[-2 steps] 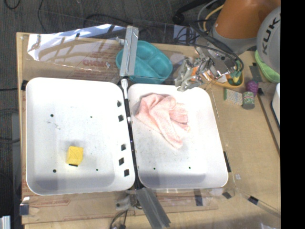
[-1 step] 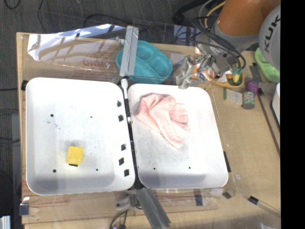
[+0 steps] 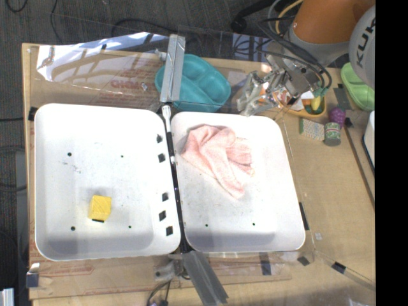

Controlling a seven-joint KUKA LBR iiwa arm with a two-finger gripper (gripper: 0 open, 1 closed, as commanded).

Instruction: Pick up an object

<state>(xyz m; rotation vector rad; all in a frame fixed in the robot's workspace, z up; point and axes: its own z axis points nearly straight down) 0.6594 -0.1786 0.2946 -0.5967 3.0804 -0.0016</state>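
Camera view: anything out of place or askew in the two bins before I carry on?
Nothing is spilled or damaged. The pink cloth lies crumpled in a heap in the right bin, and a small yellow block sits alone in the left bin. The gripper hangs beyond the right bin's far edge.

Two shallow white bins sit side by side on the bench: the left bin (image 3: pixel 57 126) holds a small yellow block (image 3: pixel 101 208) near its front, and the right bin (image 3: pixel 280 203) holds a crumpled pink cloth (image 3: pixel 220 155) toward its back. The gripper (image 3: pixel 255 101) hangs just beyond the right bin's far rim, apart from the cloth, beside a teal plastic dish (image 3: pixel 197 85) on the bench. At the bench's right lie a green object (image 3: pixel 358 87) and a few small toys (image 3: pixel 324 129).
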